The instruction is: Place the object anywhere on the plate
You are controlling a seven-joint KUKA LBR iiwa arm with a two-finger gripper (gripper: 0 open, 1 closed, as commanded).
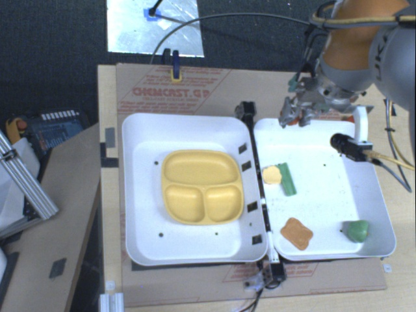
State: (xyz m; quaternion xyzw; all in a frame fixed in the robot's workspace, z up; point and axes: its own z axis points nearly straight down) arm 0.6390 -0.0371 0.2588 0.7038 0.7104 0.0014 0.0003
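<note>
The counter (195,83) is a flat brown board printed with red lettering along its far side, and it carries the two shallow white bins side by side. The left bin (140,174) is smooth moulded plastic with rounded corners, and in its middle lies the plate (200,186), a pale yellow rounded-square tray divided into three compartments, one wide one at the far side and two smaller ones nearer the camera. The right bin (364,187) has the same shape and holds the loose objects.

The arm (364,31), grey with a glossy orange band, comes in from the right and hangs over the far edge of the right bin. Its jaws (296,116) sit low at that far rim, well apart from every object; whether they are open or closed cannot be told at this angle, and nothing is visible between them.

In the right bin, near the divider, a green rectangular block (287,179) lies just beside a small round yellow piece (271,175). Nearer the camera rests a flat orange-brown piece (296,233) with a rough outline. A rounded green object (356,230) sits in the near right corner.

Black clips (247,168) line the seam between the bins. A crinkled foil sheet (155,18) lies beyond the counter on dark cloth.
</note>
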